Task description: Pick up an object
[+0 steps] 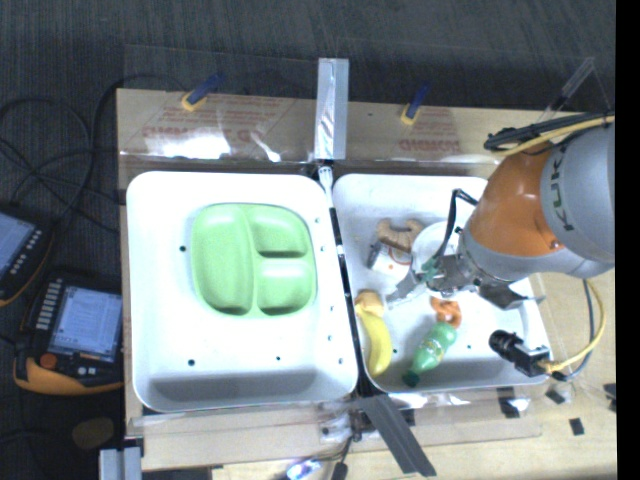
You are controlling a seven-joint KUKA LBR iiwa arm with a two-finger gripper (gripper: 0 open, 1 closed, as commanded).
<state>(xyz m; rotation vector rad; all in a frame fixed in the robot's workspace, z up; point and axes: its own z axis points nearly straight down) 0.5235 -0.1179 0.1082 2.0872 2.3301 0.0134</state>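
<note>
White plastic bins sit side by side on the desk (140, 128), taped and clipped along the far edge, presumably to keep them from shifting under the arm.

Camera view, left bin (150, 368): it holds a green tray (252, 258) with three compartments, lying flat near the middle, its long side running toward the far-left corner. Nothing rests on it.

Camera view, right bin (345, 203): all loose items are gathered here, which explains why the arm (560, 208) hangs over this side. A banana (374, 330) lies against the left wall, its long axis running near to far with a slight curve, stem end toward the far side. A green bottle (430, 350) lies on its side near the front wall, long axis slanting from front-left to back-right, cap end apparently at the front-left. An orange piece (447, 311) sits just beyond the bottle's upper end, touching or nearly so. A tan object (397, 236) lies toward the far wall, its shape unclear.

The tool (428, 273) is low over the bin centre, between the tan object and the orange piece, near the banana's far end. Whether it is released or clenched cannot be told; no item is seen in its grasp. Judgement: nothing has been picked yet, and the orange piece and banana are the nearest candidates.
</note>
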